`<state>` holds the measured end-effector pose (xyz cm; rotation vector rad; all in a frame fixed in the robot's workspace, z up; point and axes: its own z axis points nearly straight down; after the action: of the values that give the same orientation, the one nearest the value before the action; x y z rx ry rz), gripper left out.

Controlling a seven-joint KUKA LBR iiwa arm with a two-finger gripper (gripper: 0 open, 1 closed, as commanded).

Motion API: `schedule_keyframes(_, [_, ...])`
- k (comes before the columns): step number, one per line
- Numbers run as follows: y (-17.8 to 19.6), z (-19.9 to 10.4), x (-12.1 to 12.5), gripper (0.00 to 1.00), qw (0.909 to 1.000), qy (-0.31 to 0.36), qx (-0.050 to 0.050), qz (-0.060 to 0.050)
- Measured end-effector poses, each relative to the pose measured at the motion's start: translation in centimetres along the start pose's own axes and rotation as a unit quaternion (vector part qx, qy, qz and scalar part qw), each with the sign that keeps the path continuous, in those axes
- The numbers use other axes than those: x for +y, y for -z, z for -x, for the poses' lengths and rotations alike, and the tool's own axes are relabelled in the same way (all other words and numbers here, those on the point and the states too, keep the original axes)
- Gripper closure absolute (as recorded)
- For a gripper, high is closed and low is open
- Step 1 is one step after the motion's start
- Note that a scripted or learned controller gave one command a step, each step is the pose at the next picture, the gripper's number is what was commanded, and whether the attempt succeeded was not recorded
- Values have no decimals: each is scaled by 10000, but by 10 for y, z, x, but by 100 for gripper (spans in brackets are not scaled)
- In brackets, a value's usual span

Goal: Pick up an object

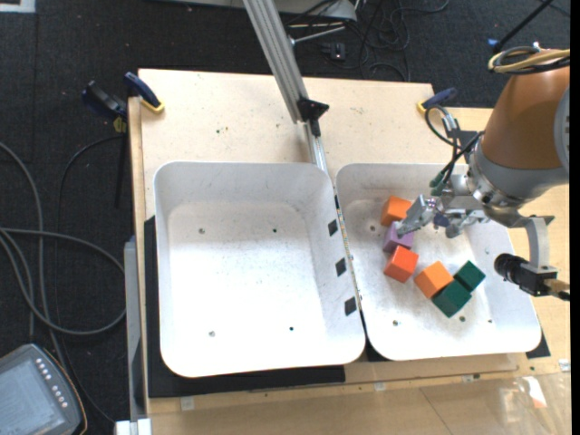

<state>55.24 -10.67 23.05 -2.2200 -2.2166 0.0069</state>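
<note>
We are seeing the tool point(414, 224) hanging low over the right bin point(521, 333) near its middle, just above a purple block point(397, 239) among orange blocks point(400, 264) (a green one point(458, 290) lies toward the near right corner), though we cannot tell its opening or any hold.

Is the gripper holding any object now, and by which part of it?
It cannot be told. The gripper is low over the small purple block, beside an orange cube, in the right white bin.

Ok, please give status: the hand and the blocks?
Hand low in right bin, over purple block. Orange blocks crowd it. Nothing lifted.
</note>
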Motion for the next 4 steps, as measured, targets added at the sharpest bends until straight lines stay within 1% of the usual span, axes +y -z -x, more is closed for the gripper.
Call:
schedule_keyframes(1, [-46, 7, -1, 0, 10000, -1, 1, 5])
schedule_keyframes(2, [-92, 4, -8, 0, 10000, 1, 4, 3])
schedule_keyframes(3, [-79, 5, -6, 100, 10000, 3, -2, 38])
schedule_keyframes(4, [-16, 3, -8, 100, 10000, 22, -8, 68])
